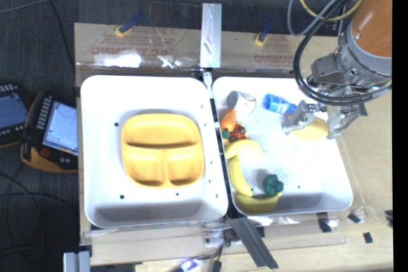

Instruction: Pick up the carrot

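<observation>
The carrot (227,118) is a small orange piece lying against the left wall of the right bin (331,191), just above some small red and dark bits (237,132). My gripper (317,123) hangs over the right side of that bin, well to the right of the carrot. Its fingers stand open, spread apart above a pale yellow lemon-like object (312,131), and I cannot see them touching it.
Also in the right bin are a banana (244,179), a green toy (273,185), a blue bottle (278,103) and a silver can (238,100). The left bin (102,200) holds a yellow divided plate (162,148). Cables loop above the arm.
</observation>
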Robot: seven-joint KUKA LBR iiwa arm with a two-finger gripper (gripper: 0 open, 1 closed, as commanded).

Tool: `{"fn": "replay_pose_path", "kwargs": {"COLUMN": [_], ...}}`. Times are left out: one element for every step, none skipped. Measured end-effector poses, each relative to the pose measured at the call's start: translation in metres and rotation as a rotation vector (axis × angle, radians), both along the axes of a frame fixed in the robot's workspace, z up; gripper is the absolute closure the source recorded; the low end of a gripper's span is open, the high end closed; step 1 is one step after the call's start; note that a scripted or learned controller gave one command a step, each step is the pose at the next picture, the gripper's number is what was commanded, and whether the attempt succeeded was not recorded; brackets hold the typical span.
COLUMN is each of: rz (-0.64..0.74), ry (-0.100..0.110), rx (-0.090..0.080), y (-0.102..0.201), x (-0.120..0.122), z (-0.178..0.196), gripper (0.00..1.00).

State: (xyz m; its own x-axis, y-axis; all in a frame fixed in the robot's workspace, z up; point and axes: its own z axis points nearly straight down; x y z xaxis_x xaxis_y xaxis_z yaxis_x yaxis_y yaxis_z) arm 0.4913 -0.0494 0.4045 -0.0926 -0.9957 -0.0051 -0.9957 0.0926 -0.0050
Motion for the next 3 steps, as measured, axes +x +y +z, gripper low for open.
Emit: {"fn": "replay_pose_path", "kwargs": {"rz": [0.444, 0.994, 1.285], "ry": [0.0, 0.0, 0.001], "rx": [-0.001, 0.0, -0.002], "y": [-0.015, 0.024, 0.039], "x": [-0.006, 0.027, 0.045], "z": [0.026, 0.028, 0.028], "gripper": [1.0, 1.0, 1.0]}}
